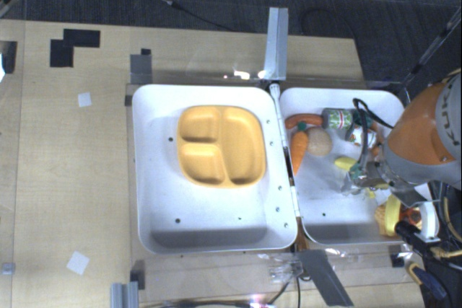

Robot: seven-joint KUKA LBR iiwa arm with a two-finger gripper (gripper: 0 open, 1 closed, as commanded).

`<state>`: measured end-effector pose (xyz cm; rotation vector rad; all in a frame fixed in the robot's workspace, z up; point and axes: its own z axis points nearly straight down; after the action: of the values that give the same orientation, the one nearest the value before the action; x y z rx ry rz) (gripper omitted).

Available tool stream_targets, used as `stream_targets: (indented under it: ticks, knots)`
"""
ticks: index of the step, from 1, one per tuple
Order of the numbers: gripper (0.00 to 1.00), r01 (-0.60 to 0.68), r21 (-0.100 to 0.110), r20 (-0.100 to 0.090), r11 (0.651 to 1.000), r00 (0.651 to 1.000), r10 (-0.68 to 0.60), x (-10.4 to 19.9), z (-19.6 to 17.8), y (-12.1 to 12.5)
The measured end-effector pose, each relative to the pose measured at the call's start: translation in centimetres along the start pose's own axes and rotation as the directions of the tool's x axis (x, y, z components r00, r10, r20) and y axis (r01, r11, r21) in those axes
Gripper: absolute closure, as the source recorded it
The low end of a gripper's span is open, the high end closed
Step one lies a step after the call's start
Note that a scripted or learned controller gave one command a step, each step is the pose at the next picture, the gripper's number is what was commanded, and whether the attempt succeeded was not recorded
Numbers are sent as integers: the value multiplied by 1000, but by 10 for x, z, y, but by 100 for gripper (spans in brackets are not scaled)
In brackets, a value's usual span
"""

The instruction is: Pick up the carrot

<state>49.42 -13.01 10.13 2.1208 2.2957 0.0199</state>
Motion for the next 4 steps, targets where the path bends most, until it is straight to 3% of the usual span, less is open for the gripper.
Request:
stream_targets:
  ticks: [1, 2, 3, 4]
  knots:
    - [100, 104, 14, -3, 994, 995, -104, 31, -18, -3]
    - [100, 153, 13, -4, 988, 988, -153, 40, -42, -1]
    - [100, 6, 18, -3, 1000, 1000, -5, 41, -19, -3]
    - [100, 153, 17, -6, 988, 988, -153, 37, 0, -4]
